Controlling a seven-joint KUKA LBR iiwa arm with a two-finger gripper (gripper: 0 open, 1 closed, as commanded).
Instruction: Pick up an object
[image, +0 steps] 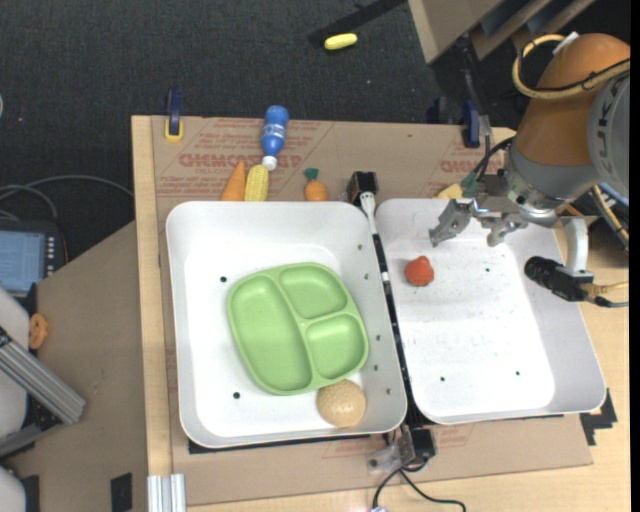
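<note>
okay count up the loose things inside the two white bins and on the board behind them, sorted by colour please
Green: 1, the divided plate.
Tan: 1, the round ball.
Red: 1, the small tomato-like piece.
Orange: 2, the carrot and the small orange piece.
Yellow: 1, the corn cob.
Blue and white: 1, the bottle.
Total: 7.

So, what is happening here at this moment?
A grey robot arm reaches in from the right, and its gripper hangs open over the far end of the right bin. It holds nothing. A small red toy lies in that bin, a little to the left of the gripper and nearer the camera. The left bin holds a green divided plate, and a tan ball lies against the plate's near edge.
</note>
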